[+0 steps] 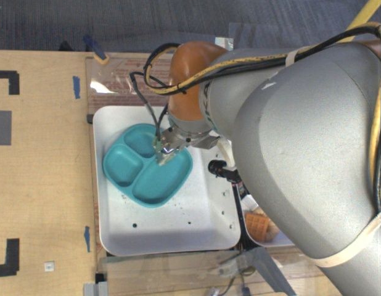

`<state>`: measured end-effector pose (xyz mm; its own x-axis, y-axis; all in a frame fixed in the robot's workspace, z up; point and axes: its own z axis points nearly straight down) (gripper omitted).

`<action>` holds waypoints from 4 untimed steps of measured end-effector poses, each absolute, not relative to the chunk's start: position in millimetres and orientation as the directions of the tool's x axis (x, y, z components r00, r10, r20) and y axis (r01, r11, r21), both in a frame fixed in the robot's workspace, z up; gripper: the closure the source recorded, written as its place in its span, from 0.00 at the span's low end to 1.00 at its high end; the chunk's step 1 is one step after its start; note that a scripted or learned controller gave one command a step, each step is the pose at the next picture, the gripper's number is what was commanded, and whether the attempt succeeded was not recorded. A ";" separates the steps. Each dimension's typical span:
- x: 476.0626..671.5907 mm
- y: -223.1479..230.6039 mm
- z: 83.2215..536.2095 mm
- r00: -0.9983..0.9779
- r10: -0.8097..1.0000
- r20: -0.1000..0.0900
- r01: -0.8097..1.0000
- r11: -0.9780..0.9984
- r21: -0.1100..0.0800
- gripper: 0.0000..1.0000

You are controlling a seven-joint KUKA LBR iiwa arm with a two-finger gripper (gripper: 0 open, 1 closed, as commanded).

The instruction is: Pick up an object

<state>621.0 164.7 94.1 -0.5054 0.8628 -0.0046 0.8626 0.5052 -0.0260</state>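
The gripper (165, 148), near frame centre, sits low over the teal tray (147, 164) in the left bin (178, 227), seemingly mid-grasp; next comes a lift.

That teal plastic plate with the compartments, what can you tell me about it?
The teal divided plastic plate has three compartments: two smaller ones at its upper left, one larger at its lower right. It looks smooth and moulded, lying flat, right way up, in the left white bin. The gripper is down at the ridge where the compartments meet; contact can't be confirmed.
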 end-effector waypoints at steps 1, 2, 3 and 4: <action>667.8 209.3 187.3 -0.175 0.984 0.001 0.984 0.175 0.009 1.00; 584.2 202.3 151.7 0.199 0.980 -0.002 0.980 -0.199 -0.006 1.00; 505.2 223.6 96.5 0.348 0.937 0.014 0.937 -0.349 0.022 1.00; 511.0 226.3 213.4 0.556 0.831 0.005 0.831 -0.556 0.001 1.00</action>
